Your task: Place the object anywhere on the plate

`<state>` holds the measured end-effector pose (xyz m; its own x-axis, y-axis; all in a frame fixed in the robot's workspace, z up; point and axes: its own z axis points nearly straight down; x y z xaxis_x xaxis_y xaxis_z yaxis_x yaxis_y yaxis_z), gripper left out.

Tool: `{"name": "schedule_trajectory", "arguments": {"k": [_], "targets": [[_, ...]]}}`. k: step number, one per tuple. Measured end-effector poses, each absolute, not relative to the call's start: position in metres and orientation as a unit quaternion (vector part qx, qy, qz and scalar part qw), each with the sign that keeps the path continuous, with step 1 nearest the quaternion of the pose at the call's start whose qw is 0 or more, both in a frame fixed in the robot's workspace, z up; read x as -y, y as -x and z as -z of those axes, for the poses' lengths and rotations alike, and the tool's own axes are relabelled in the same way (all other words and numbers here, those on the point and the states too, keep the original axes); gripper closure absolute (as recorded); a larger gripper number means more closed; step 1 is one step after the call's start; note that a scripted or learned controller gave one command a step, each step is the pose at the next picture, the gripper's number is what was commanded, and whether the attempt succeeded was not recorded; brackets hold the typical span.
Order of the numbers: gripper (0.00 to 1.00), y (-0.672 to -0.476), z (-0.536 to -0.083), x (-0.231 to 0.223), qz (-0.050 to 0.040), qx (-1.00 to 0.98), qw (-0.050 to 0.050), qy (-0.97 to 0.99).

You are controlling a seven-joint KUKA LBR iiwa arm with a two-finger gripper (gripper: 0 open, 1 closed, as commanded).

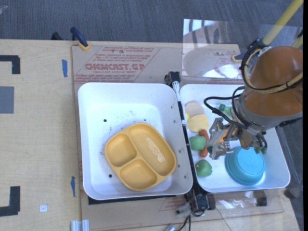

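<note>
The yellow three-compartment plate (pixel 139 155) lies in the left bin (pixel 96 105), and nothing rests on it. My gripper (pixel 215 146) hangs low in the right bin (pixel 281 174), among the small items near the bin's left side. Just to its left are a green piece (pixel 197 142) and a thin orange-red piece (pixel 204 147). A second green piece (pixel 203 167) lies in front of it. Farther back sit a yellow piece (pixel 198 123) and a pale beige one (pixel 194 108). From this angle the wrist hides how the gripper meets any of them.
A blue bowl (pixel 246 166) stands at the front right of the right bin, beside the gripper. The raised divider (pixel 182 124) between the bins lies between the gripper and the plate. The arm's orange band (pixel 274 73) looms over the right bin's back.
</note>
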<state>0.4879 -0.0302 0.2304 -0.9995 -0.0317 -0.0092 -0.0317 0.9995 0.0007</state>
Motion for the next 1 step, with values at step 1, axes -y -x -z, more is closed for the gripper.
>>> {"name": "schedule_trajectory", "arguments": {"k": [1], "targets": [[0.00,-0.4875,-0.2293,0.0306,-0.0003,-1.000,0.003,0.016]]}}
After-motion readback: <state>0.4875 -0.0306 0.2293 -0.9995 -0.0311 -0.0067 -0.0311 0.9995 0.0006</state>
